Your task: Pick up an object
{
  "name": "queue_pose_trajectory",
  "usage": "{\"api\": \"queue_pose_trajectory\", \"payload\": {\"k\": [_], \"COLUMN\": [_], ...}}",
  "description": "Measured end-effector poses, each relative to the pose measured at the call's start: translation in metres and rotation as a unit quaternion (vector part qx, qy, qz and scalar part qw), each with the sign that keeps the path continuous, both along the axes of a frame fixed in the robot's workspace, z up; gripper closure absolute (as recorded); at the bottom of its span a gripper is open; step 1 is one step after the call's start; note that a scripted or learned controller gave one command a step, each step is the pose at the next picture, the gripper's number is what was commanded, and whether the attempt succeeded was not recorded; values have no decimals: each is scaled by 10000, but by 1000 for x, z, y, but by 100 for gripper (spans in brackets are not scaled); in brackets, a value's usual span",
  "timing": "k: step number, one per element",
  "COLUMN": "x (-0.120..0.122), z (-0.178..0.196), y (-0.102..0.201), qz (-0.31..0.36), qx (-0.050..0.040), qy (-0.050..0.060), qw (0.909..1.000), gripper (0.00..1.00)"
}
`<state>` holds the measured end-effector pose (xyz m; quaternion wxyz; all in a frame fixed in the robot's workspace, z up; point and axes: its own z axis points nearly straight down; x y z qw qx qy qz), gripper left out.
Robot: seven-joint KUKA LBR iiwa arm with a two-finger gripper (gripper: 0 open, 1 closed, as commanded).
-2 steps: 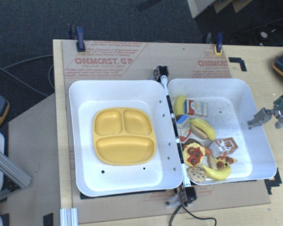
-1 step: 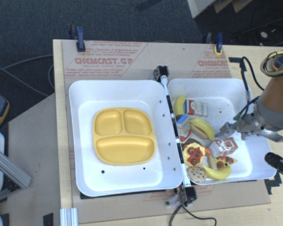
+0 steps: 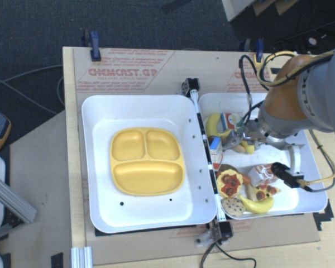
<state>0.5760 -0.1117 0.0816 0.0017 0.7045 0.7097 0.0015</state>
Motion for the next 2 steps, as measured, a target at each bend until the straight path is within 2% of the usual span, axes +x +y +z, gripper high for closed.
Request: {"api": "queue_pose_trajectory", "payload": {"k": [1, 2], "x": [-3, 28], "z": [14, 109], "y": [-4, 101], "qz": [-32, 26], "qx": [0, 16], "qy": [24, -38], "qw": [10000, 10000], "gripper": [100, 100]}}
